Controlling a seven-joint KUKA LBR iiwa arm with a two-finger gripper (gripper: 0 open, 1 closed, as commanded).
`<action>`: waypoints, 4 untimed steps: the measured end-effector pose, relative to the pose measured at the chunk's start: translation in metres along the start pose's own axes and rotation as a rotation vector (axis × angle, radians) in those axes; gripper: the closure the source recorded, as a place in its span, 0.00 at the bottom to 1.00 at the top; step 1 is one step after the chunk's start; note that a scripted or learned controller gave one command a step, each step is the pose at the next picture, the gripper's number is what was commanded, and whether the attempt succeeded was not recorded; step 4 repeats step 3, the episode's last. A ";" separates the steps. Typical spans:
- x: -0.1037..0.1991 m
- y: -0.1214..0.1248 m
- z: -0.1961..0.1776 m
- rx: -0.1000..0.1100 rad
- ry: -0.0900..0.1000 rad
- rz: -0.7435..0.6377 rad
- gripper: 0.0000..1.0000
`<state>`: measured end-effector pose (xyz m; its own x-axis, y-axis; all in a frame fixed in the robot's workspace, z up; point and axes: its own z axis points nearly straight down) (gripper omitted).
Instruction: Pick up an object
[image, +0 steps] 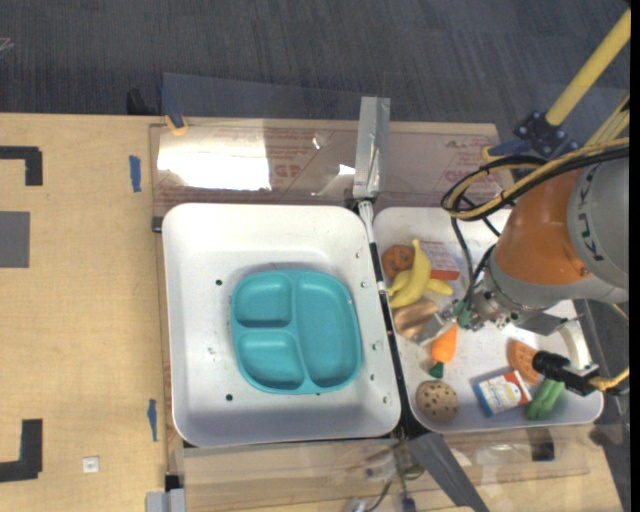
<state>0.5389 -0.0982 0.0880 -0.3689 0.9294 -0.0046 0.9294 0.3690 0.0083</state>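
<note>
Arm hides gripper (468, 312) fingers above carrot (445, 343).

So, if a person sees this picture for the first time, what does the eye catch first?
Probably the teal divided plate, alone in the middle of the left bin. Next, the grey arm with its orange band, reaching from the right over the right bin, where a banana, a carrot and other small things crowd together.
</note>
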 end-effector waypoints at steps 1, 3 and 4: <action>-0.001 0.002 -0.012 -0.006 -0.004 0.001 1.00; 0.029 0.066 -0.101 -0.002 0.001 -0.098 1.00; 0.029 0.066 -0.101 -0.002 0.001 -0.098 1.00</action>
